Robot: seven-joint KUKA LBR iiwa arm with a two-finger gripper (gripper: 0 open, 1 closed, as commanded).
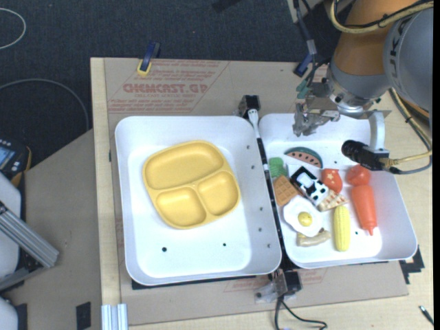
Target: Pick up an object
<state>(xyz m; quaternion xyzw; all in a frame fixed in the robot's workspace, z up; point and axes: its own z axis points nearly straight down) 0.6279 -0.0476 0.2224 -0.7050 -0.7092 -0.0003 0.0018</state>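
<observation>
Lengthwise up-down, carrot (pixel 364 199) with leafy end toward far rim.

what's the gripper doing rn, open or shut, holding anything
gripper: above the back of the right bin, nothing seen between its fingers; open or shut cannot be told.

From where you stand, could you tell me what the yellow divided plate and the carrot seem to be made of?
Yellow divided plate: likely moulded plastic, matte with a soft sheen and rounded compartment walls. Carrot: probably toy plastic, uniformly orange and smooth, though rubber cannot be ruled out.
</observation>
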